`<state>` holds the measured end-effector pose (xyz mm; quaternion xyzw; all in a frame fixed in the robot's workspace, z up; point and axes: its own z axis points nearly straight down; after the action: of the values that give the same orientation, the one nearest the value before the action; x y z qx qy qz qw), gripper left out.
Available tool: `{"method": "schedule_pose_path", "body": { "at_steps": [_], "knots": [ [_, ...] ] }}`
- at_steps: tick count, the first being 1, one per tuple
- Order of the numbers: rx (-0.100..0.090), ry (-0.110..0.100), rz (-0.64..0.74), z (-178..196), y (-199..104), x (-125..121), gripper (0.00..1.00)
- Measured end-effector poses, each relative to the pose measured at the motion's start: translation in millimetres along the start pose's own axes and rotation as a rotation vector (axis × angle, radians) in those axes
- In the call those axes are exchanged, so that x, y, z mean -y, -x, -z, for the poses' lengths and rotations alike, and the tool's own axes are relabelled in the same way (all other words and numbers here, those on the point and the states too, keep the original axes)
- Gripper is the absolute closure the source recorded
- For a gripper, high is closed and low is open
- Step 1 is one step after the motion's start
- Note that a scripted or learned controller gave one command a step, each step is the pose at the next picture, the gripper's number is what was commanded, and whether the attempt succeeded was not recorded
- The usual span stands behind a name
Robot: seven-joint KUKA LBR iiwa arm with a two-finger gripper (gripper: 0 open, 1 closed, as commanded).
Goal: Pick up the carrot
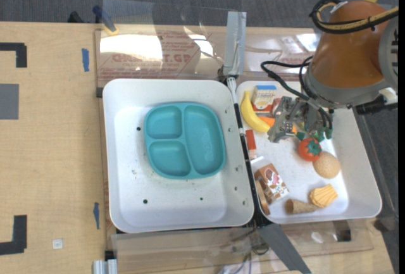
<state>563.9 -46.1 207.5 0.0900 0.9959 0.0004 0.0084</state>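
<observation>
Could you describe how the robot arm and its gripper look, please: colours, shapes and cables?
The arm is bulky and rounded, with a broad orange band above a grey wrist ring. Black cables loop over the orange part and hang beside the wrist. The gripper is a small grey metal assembly with dark parts.

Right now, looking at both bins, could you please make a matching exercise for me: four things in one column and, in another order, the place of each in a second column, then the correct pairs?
Things:
1. teal divided plate
2. banana
3. tomato
4. ice cream cone

Places:
A. right bin, near its front edge
B. middle of the left bin
C. right bin, along its left wall
D. right bin, just below the gripper

Pairs: 1-B, 2-C, 3-D, 4-A
</observation>
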Motion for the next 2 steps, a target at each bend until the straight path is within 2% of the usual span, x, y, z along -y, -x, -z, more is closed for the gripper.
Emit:
{"method": "schedule_pose_path", "body": {
  "at_steps": [1, 2],
  "knots": [
    [-0.005, 0.0, -0.016, 60.3, -63.7, -11.0, 1.0],
    [-0.004, 0.0, -0.015, 68.3, -62.4, -11.5, 1.0]
  ]
}}
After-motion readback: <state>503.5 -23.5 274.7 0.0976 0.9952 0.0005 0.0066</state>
